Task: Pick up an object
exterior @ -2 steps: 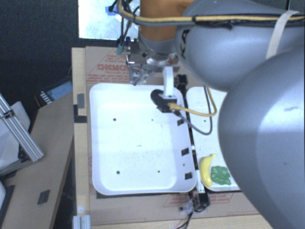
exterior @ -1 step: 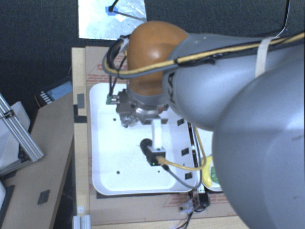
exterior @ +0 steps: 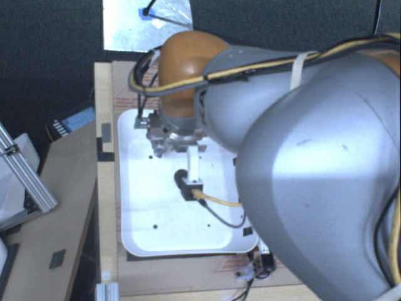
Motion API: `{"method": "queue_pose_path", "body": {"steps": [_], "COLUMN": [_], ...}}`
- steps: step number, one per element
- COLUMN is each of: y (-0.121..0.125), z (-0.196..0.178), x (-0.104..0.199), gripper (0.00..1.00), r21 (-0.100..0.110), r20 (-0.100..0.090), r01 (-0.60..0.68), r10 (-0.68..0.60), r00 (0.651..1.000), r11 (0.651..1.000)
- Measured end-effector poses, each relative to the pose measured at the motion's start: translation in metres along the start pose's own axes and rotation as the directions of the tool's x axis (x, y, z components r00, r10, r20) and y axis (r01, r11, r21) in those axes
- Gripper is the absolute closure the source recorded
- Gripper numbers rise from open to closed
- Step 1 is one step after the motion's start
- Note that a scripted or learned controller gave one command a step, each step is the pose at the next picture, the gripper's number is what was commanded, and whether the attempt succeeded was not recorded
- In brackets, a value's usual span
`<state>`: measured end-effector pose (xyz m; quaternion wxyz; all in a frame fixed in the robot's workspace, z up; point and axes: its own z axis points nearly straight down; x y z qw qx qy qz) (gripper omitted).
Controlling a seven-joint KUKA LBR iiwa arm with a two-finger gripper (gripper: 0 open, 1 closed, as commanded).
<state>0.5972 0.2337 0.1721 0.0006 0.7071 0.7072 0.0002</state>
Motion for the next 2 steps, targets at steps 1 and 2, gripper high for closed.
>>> {"method": "queue_pose_path", "body": {"steps": [1,2], "y": [0.075,0.073], "z": [0.051,0.028], "x": [-0.011,-0.101], "gripper": [1.0,1.0], "r21": [-0.006,-0.001], "r20": [-0.002,0.002], "r01": [0.003,-0.006], "r10": [-0.003,0.006], "r00": [1.0,1.0], "r11": [1.0,1.0]}}
